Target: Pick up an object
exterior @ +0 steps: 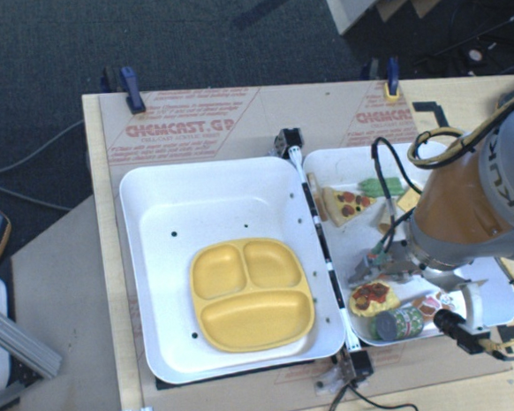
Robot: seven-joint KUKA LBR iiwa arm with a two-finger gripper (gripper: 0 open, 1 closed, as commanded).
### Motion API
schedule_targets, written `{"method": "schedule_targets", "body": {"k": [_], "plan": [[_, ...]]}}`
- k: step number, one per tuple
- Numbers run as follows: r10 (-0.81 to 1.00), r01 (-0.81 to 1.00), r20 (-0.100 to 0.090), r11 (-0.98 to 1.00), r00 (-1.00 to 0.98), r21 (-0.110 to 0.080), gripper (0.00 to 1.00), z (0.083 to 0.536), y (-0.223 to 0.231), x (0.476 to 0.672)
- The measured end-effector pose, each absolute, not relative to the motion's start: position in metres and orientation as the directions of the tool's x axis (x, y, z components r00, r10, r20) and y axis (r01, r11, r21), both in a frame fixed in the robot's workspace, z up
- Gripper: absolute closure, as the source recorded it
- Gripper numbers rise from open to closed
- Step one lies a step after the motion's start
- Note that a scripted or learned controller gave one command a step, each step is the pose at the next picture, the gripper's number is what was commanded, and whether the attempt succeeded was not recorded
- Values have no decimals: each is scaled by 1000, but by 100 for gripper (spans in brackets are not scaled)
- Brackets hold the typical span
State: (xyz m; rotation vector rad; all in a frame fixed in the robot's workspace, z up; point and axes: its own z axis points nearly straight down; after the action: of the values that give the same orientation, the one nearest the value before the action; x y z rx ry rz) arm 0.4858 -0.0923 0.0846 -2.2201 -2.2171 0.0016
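toy food (373, 297) is crowded in the right bin (342, 162) on the desk (110, 256); the pincer's (378, 261) state cannot be told, hidden under the arm (465, 201).

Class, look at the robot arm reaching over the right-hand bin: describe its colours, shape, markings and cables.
The arm is a thick, rounded cylinder with a broad orange band and grey casing, with part of dark lettering showing at the picture's edge. Black and yellow cables loop over its top. Its wrist narrows to a grey metal gripper.
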Motion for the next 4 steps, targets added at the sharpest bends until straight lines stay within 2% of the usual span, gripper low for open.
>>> {"method": "schedule_targets", "body": {"k": [1,2,3,4], "plan": [[1000,1000,-2,2,-2,5,0,85,-97,536],[1000,1000,-2,0,0,4,100,95,-97,534],[1000,1000,1,9,-9,15,100,227,-31,548],[1000,1000,-3,-6,6,0,100,165,-100,579]]}}
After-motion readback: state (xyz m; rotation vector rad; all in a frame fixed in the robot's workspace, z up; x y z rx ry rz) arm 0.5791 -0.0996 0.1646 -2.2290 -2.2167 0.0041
